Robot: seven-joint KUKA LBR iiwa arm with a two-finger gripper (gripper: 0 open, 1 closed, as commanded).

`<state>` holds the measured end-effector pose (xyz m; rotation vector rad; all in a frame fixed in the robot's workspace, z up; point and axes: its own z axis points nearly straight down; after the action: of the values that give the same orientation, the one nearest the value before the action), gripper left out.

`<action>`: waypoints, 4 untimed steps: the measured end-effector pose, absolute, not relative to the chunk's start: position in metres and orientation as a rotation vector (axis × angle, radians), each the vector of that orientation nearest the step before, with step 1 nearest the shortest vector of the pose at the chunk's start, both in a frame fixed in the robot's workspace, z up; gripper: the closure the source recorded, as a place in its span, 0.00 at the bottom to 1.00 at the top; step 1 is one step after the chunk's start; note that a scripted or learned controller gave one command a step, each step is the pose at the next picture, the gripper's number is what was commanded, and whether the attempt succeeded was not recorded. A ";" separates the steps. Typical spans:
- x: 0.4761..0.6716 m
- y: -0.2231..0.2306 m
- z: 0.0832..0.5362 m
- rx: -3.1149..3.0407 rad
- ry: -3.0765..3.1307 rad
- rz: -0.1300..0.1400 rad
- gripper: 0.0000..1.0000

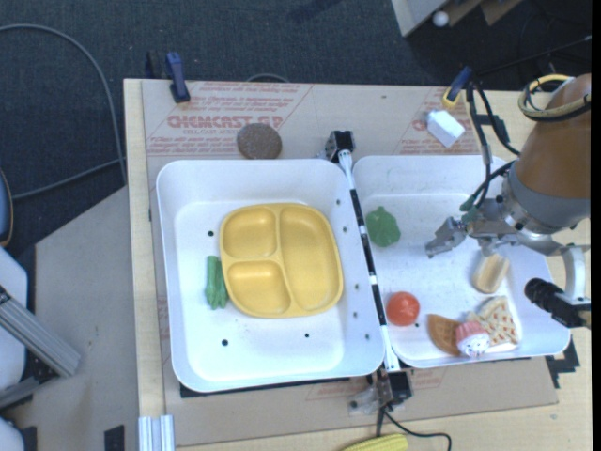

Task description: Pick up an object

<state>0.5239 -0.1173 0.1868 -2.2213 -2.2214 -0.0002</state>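
My gripper (472, 241) hangs over the right bin (413, 181), in its middle right part, open with nothing between its fingers. One grey finger (441, 243) sticks out to the left. A tan bread piece (490, 272) lies just below the gripper, apart from it. A green pepper-like toy (381, 226) lies at the bin's left side. A red tomato (403, 308) sits nearer the front. An orange-brown piece (443, 332), a small white and pink item (474, 345) and a pizza slice (499, 321) lie along the front edge.
The left bin (183, 280) holds a yellow divided plate (280, 257) and a green pod (216, 283) beside it. A brown disc (259, 142) and a white block (445, 127) rest on the bench behind the bins. Cables (481, 120) run down to the arm.
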 end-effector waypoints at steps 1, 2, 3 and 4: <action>0.554 -0.158 0.218 -2.223 -2.222 0.000 0.00; 0.526 -0.209 0.163 -2.222 -2.220 0.002 0.00; 0.521 -0.206 0.084 -2.222 -2.221 0.000 0.00; 0.522 -0.206 0.094 -2.223 -2.221 -0.002 1.00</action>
<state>0.5219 -0.2060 0.0943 -2.2230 -2.2210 -0.0016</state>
